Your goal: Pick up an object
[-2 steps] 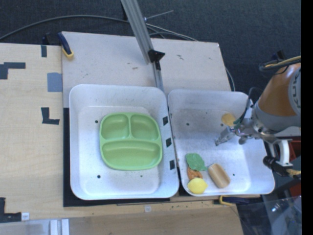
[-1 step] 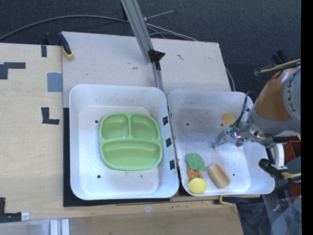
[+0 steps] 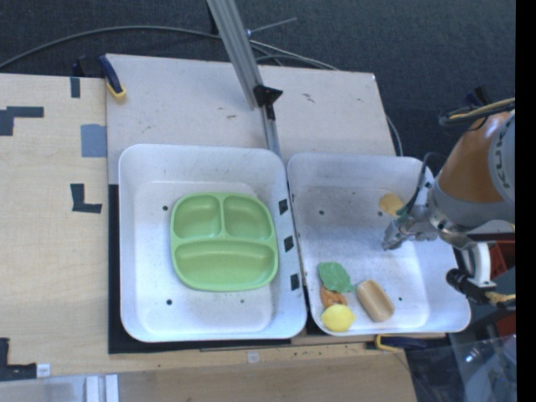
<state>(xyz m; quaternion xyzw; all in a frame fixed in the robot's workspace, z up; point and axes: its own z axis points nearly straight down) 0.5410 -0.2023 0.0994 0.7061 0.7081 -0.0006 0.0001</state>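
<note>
- Claw (image 3: 395,237) hangs low in the right bin (image 3: 335,182), near a small yellow piece (image 3: 390,203)
- Lemon (image 3: 337,317), carrot (image 3: 332,296), green leaf (image 3: 336,275) and bread roll (image 3: 374,300) cluster at that bin's near edge
- Green divided plate (image 3: 224,241) sits in the left bin (image 3: 138,224)

No legible text, label, brand, number or sign is showing on any surface. The worktop (image 3: 50,141) is carrying only plain dark tape marks, none forming a readable character. The green divided plate (image 3: 224,242), the two white bins (image 3: 134,224) and the food items in the right bin are displaying no printed markings.
</note>
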